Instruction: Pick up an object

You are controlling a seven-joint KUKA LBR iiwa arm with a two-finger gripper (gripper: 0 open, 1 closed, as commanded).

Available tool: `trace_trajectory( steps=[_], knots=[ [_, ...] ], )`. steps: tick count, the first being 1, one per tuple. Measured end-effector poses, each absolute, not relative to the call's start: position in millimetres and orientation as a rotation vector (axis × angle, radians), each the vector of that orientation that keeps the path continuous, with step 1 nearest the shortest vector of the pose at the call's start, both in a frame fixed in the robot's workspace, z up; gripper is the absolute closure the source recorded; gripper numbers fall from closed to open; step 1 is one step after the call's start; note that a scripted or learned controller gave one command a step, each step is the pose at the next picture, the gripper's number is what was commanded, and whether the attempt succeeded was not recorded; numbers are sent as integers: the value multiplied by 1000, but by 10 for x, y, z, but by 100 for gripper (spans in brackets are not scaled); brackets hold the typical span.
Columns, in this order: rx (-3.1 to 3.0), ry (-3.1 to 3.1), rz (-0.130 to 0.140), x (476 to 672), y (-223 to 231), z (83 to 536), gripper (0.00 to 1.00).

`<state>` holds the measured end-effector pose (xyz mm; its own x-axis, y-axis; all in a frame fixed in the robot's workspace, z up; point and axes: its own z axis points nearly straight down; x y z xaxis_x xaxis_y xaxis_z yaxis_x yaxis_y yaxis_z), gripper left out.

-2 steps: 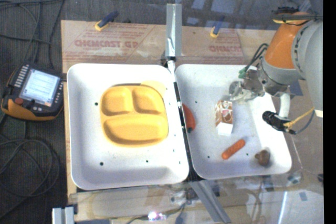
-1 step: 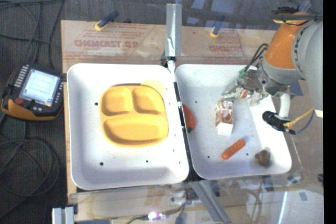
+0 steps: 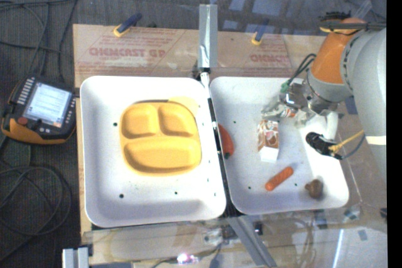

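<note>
Right bin (image 3: 242,194): boxy carton (image 3: 268,140) | smooth sausage (image 3: 278,178) | round brown lump (image 3: 314,187)

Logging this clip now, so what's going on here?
A grey robot arm with an orange band reaches in from the right over the right bin. Its gripper sits at the top of a small carton near the bin's middle. Nothing looks lifted yet. A red sausage lies by that bin's left wall, an orange carrot and a brown lump near its front. The left bin holds a yellow divided tray.
</note>
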<state>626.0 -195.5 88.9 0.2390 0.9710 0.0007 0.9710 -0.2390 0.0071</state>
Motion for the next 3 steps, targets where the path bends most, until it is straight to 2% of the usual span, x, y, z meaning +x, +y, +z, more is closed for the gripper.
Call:
trace_trajectory(
  steps=[1, 2, 3],
  knots=[
    [2466, 1941, 7, 6268, -1931, 988, 100],
    [2465, 1938, 7, 6268, -1942, 989, 0],
    [2465, 1942, 5, 6266, -1931, 1073, 100]
  ],
)
